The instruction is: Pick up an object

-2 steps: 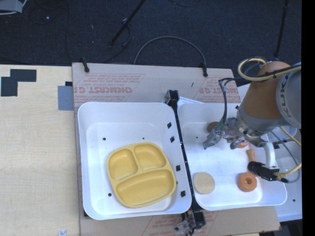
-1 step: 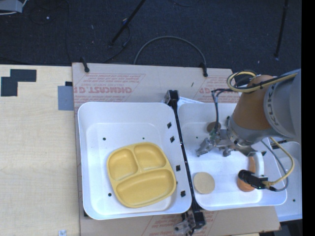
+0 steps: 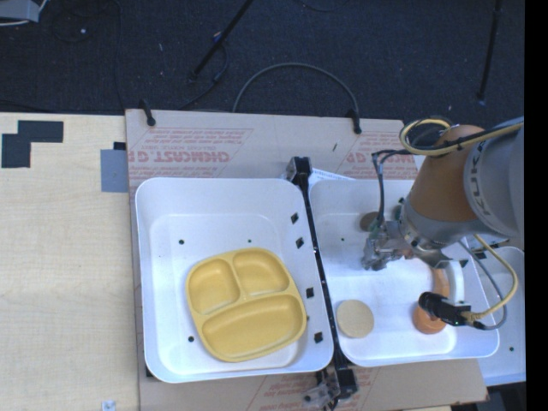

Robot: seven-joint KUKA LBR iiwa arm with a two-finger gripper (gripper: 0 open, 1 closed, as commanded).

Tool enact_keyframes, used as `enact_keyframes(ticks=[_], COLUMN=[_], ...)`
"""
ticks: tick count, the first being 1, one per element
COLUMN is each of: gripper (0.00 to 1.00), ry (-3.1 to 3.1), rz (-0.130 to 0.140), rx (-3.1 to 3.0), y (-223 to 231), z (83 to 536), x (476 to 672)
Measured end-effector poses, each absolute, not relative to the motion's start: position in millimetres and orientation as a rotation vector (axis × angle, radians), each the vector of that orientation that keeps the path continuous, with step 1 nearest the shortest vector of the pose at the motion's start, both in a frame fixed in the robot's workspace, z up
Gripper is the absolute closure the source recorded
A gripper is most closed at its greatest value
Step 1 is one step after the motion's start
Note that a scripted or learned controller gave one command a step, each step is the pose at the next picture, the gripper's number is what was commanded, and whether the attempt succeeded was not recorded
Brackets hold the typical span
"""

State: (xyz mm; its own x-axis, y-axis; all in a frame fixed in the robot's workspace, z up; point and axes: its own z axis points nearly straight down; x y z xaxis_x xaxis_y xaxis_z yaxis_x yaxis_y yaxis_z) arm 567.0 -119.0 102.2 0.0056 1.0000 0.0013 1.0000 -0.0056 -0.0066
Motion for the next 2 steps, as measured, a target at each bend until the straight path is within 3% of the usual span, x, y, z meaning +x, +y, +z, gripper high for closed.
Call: enact_keyframes(ticks=[2], gripper=[1.0], ry=[-2.224], rz=[-0.002], rx=[-2.222], y=[-121.1], z=[210.8], x=[572.2])
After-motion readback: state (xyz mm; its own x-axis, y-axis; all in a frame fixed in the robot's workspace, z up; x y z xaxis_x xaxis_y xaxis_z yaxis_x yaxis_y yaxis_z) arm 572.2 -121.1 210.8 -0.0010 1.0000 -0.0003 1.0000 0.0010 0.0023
